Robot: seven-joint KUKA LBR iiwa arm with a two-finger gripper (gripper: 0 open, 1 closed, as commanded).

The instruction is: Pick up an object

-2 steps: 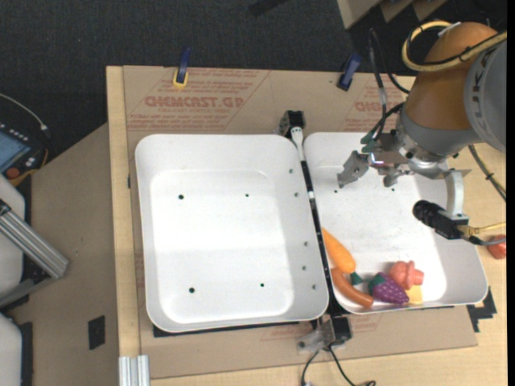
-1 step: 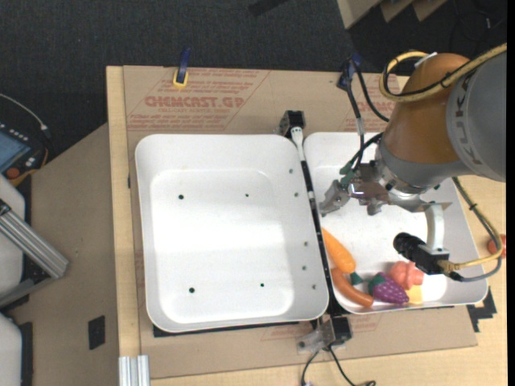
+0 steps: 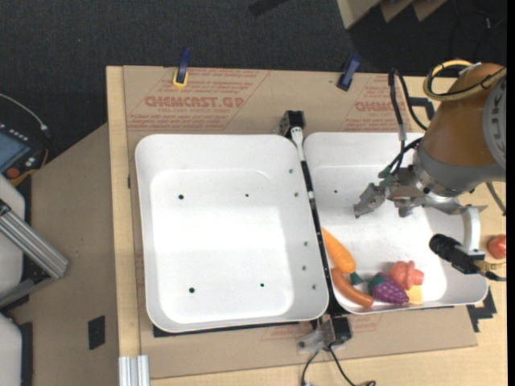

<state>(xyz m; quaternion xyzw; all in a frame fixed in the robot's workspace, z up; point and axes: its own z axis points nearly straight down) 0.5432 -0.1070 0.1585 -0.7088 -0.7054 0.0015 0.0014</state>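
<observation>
Hovering with fingers spread and holding nothing, the grey two-finger gripper [image 3: 366, 203] is facing small, light, slippery plastic toy foods; the orange plastic carrot [image 3: 339, 251] at the right white bin's [image 3: 354, 155] near-left corner looks best pinched mid-body.

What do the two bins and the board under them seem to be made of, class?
Left bin and right bin: probably moulded plastic, smooth white with rounded corners. Board: looks like brown cardboard, matte with printed red lettering.

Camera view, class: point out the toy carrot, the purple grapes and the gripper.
Toy carrot [image 3: 339, 252], camera view, middle of its orange body.
Purple grapes [image 3: 390, 293], camera view, centre of the bunch.
Gripper [image 3: 360, 209], camera view, midway between its fingertips.
</observation>
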